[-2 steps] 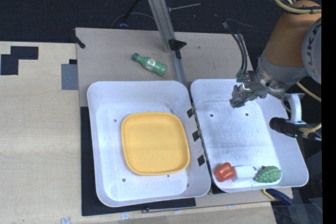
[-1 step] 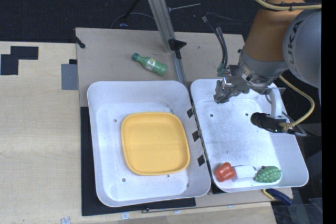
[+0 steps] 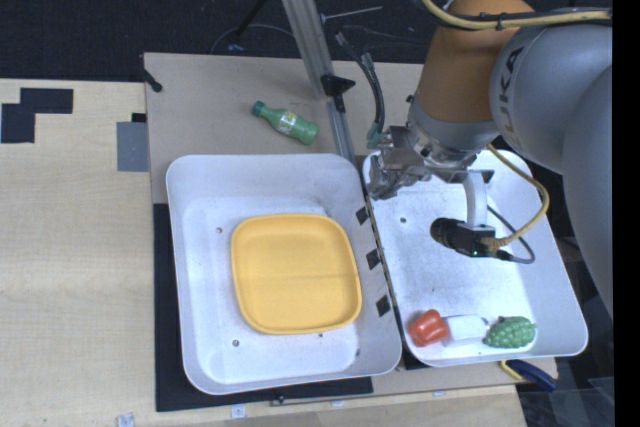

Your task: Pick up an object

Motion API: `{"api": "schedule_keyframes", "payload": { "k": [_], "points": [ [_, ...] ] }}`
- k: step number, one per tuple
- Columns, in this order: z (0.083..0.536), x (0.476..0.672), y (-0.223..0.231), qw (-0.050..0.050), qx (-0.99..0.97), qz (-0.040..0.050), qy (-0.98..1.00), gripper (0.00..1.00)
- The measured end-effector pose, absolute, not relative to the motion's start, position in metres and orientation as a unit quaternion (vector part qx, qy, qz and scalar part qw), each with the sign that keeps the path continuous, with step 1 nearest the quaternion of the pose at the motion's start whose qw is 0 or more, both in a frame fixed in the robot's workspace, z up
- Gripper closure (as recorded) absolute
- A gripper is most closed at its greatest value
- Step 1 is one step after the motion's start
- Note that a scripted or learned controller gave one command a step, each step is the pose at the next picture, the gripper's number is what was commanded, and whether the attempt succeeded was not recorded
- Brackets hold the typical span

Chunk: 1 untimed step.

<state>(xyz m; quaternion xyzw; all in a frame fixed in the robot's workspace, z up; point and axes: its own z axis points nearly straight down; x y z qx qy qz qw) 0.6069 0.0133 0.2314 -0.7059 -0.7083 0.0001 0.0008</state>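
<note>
1. Pincer (image 3: 385, 177) hovers at the right bin's (image 3: 560, 315) upper-left rim (grip state: cannot tell).
2. Red pepper (image 3: 428, 326) and green grapes (image 3: 509, 332) lie well below it, open floor between.

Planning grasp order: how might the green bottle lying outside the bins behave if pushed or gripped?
The green bottle lies on its side on the bench, so a push would probably roll it. It looks small and plastic, likely light. Its rounded body may slip between fingers.
</note>
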Motion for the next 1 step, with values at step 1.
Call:
{"api": "schedule_keyframes", "payload": {
  "k": [1],
  "points": [
    [0.2209, 0.6134, 0.0641, 0.000, -0.707, 0.0006, -0.707, 1.00]
  ]
}}
